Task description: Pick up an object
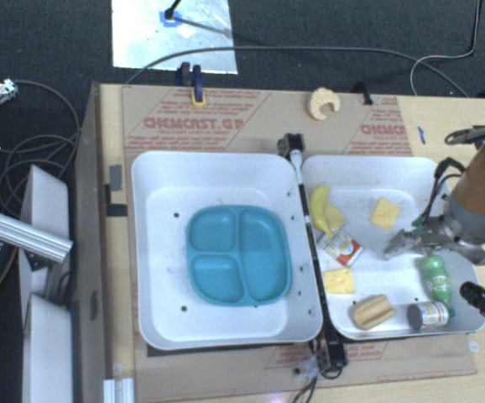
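Note:
The right bin [368, 171] holds a yellow banana [320, 208], a yellow square block [384, 213], a red-and-white packet [341, 248], a pale yellow cracker [338, 281], a tan bread roll [372, 311], a small can [428, 315] and a green bottle [435, 277]. My gripper [400, 243] hangs low over the middle right of this bin. It is just left of the green bottle and below the yellow block. The bin floor under its tip is bare. I see nothing held in it.
The left bin [154, 225] carries a blue divided plate [238, 254]. A black divider clamp [293, 147] sits between the bins. On the bench behind lie a beige pastry-shaped toy [323, 102] and a blue-and-yellow clamp [194, 82]. Cables trail at the left.

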Available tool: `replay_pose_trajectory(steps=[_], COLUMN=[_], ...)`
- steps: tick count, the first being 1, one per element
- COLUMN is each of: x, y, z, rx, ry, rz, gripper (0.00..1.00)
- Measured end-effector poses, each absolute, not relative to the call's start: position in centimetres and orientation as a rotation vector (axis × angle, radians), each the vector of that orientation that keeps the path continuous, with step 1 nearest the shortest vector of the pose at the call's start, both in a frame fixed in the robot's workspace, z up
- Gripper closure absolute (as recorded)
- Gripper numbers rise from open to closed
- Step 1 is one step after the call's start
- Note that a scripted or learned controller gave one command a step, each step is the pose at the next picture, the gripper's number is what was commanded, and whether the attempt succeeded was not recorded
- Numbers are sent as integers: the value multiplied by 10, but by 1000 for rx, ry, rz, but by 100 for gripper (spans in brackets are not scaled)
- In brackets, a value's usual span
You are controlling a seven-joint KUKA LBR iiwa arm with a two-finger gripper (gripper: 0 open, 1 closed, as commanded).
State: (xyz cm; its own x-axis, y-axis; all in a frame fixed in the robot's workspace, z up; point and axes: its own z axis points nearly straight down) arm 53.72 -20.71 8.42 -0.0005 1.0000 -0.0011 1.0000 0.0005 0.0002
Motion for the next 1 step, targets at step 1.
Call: replay_pose_trajectory(steps=[1], x=[637], y=[-161], z=[127], rx=[2214], ry=[2223], rz=[6], gripper=[0])
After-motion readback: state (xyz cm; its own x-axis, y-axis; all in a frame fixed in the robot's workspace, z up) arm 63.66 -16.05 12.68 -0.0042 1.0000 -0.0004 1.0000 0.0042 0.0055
